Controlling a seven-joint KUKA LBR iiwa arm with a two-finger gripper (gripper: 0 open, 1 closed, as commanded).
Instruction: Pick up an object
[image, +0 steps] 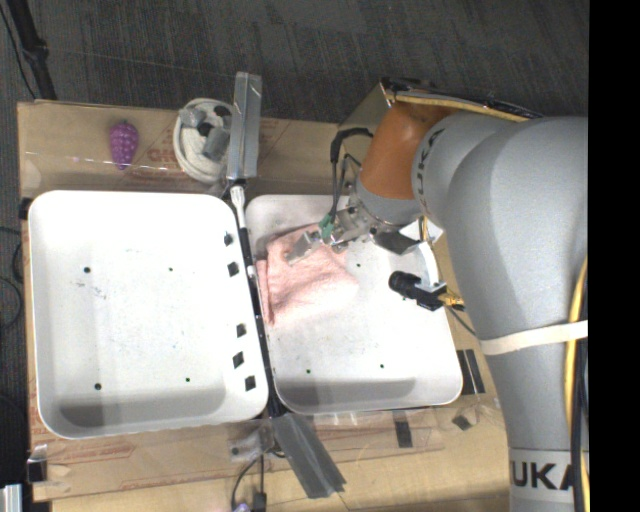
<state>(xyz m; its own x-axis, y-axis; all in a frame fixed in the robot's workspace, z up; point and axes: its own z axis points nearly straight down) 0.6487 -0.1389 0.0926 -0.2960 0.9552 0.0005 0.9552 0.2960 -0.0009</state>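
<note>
In right bin (385, 345), seemingly one cloth (305, 278)

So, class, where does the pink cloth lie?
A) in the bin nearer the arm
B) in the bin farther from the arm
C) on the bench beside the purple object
A: the pink cloth lies on the white floor of the bin nearer the arm, by its inner wall.

The claw (330, 232) hangs over the right bin (400, 385), near its far left corner. The cloth (305, 280) lies in that bin, under the claw and spreading nearer and leftward to the bin's left wall. The left bin (130, 405) sits left of the claw, beside the right bin. Farther left and behind the claw, on the bench (60, 125), rest a roll (200, 140) and a lump (123, 143).
</note>
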